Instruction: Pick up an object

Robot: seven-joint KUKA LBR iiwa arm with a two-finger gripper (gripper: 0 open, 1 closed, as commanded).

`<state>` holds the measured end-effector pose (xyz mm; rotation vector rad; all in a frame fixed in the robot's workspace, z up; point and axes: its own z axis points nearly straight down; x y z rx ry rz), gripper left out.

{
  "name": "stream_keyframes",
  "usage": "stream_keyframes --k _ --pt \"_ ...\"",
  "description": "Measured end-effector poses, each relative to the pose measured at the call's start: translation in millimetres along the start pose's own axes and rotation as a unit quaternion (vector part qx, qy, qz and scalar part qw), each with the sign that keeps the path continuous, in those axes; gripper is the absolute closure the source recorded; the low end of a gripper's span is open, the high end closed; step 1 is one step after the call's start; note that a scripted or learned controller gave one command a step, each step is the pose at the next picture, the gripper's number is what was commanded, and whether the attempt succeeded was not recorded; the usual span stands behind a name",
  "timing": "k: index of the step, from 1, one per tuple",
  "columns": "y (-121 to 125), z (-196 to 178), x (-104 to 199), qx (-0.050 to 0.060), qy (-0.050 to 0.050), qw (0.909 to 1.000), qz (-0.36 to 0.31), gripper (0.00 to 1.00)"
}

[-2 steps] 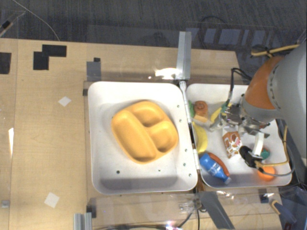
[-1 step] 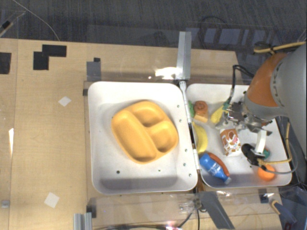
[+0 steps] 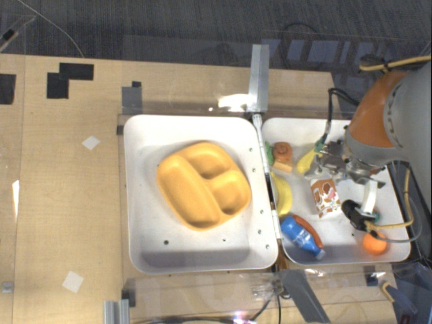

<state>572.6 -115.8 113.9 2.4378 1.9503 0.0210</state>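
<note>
Camera view looks down on a wooden table [image 3: 61, 201] carrying two white bins side by side. The left bin [image 3: 145, 248], in the middle of the frame, holds one thing, a yellow divided dish [image 3: 202, 184] lying askew on its floor. It looks too broad and smooth for a two-finger pinch, so it is probably not the target.

The task names no particular object. The likely candidates are the small things crowded into the right bin [image 3: 341, 248], at the right of the frame:

- A brown-and-red toy food piece [image 3: 282, 155] sits in the upper left corner.
- A small banana [image 3: 307, 160] lies just beside it.
- A larger banana [image 3: 285, 196] lies along the left wall.
- A red-and-white carton [image 3: 325, 198] is near the middle.
- A blue bottle [image 3: 297, 235] rests at the lower left.
- An orange ball [image 3: 374, 244] sits at the lower right.

The arm [image 3: 405, 113] reaches in from the right edge with its wrist bent down over the upper middle of this bin. That puts the jaws close to the small banana and just above the carton, which I read as lining up on one of those two. Both lie clear of the walls, which would suit a top-down grasp.

Whether the jaws are released or clenched cannot be told — the wrist hardware hides them. No object can be seen between them, so I judge that nothing is picked yet.
</note>
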Motion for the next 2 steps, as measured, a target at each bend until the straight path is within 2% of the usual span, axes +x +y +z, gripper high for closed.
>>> stream_keyframes --k 1,2 --pt "-24.1 1.4 -1.2 0.012 0.0 0.9997 0.019 1.0" --pt "-17.0 -74.3 35.8 0.007 0.002 0.9999 -0.008 1.0"
